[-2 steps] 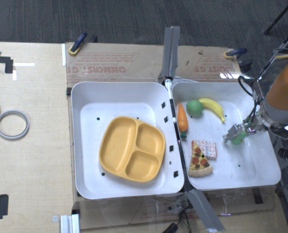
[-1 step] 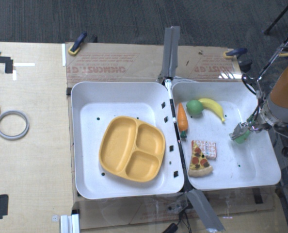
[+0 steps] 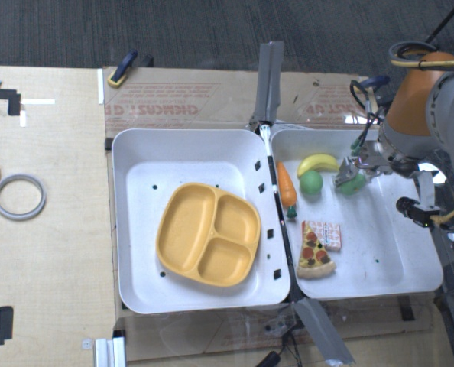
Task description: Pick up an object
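The right bin (image 3: 387,274) holds a yellow banana (image 3: 319,162), a green ball-shaped fruit (image 3: 311,183), an orange carrot (image 3: 287,187) along its left wall, a pizza slice (image 3: 316,255) and a small pink-and-white block (image 3: 331,236). My gripper (image 3: 355,173) is low over the back of this bin, just right of the banana. A small green object (image 3: 350,183) lies right at its tip, partly covered by it. Whether it is gripped is not visible.
The left bin (image 3: 131,228) carries a yellow three-compartment plate (image 3: 209,234). A grey tape ring (image 3: 17,196) lies on the bench far left, and a blue-and-yellow clip (image 3: 123,67) rests behind the bins. The arm's orange band (image 3: 412,98) and cables occupy the right edge.
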